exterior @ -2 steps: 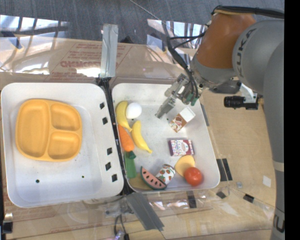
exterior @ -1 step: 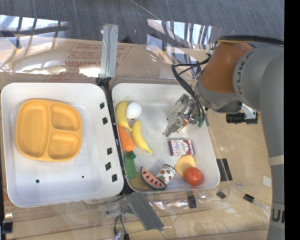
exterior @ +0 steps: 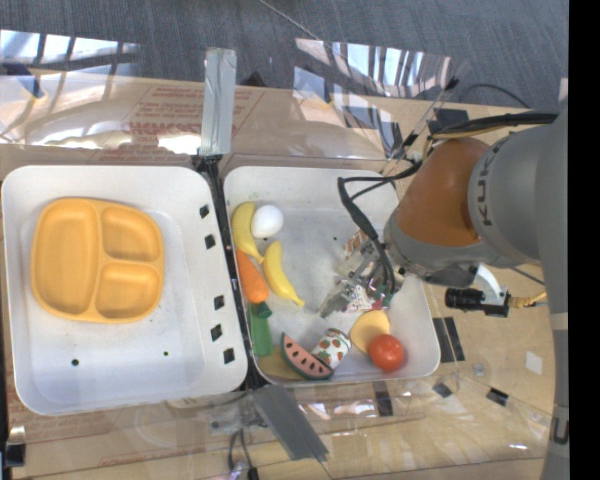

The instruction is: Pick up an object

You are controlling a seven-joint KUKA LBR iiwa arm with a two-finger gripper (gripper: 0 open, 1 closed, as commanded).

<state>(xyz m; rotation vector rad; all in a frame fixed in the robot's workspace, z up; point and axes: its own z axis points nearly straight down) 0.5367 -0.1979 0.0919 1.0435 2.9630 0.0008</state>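
The right bin (exterior: 310, 183) holds toy food: a white egg (exterior: 267, 220), two yellow bananas (exterior: 280, 272), an orange carrot (exterior: 253, 278), a green piece (exterior: 261, 332), a watermelon slice (exterior: 305, 357), a small patterned piece (exterior: 332, 346), a yellow piece (exterior: 370, 323) and a red tomato (exterior: 386, 352). My gripper (exterior: 355, 290) hangs low over the middle of this bin, just above the yellow piece and to the right of the bananas. Nothing shows between its fingers.
The left bin (exterior: 40, 368) carries a yellow divided tray (exterior: 98, 259). A black hinge strip (exterior: 225, 278) separates the bins. My arm's orange band (exterior: 440, 203) and cables cover the right bin's right side. Cardboard and tape surround the bins.
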